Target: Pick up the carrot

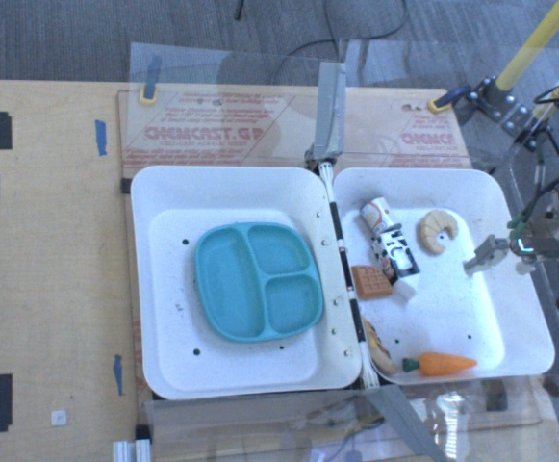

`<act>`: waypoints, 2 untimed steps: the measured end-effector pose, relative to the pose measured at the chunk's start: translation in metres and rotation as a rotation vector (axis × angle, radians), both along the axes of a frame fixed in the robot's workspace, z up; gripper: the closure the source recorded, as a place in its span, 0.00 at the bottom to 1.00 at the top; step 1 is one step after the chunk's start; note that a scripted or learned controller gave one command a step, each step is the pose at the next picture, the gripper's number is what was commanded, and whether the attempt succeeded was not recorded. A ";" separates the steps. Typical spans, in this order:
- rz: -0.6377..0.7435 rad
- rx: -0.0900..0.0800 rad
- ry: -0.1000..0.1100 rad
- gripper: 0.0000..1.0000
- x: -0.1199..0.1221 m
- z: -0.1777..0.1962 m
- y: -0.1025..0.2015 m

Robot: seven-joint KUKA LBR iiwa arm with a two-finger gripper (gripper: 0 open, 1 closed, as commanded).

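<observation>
The carrot point(441, 362) lies nearest the camera, on its side along the front wall of the right bin point(510, 200), its orange body pointing right and its green stub toward the left, probably because it has rolled or been dropped against the rim where the floor curves up. Just to its left, in the front left corner of the same bin, a pale rounded thing point(383, 352) is tucked partly under the divider, too hidden to name. Farther back in that bin sit a brown waffle-like square point(370, 281), a black and white bottle point(392, 243) lying tilted with its cap toward the back, and a tan ring like a doughnut point(438, 232), loosely scattered as clutter around the target rather than arranged. The left bin point(154, 200) holds one teal tray point(258, 280) with three compartments, set flat in the middle. So the count is two bins, one carrot, one tray, one bottle, one ring, one square and one unclear thing. The claw point(491, 254) hangs over the right edge of the right bin, well apart from the carrot and behind it; whether it is apart or together cannot be told from here, and nothing shows in it. The pick seems not yet begun. The surface point(48, 258) to the left is bare wood with tape marks.
</observation>
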State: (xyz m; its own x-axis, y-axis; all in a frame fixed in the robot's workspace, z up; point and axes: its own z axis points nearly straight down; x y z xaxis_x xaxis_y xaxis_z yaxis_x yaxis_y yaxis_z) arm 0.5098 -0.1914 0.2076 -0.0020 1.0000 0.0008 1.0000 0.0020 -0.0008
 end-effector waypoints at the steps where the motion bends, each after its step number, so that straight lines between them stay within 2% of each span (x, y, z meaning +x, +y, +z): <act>1: -0.029 0.000 0.000 0.00 -0.031 -0.082 0.047; 2: 0.246 -0.003 -0.006 0.00 -0.030 -0.120 0.093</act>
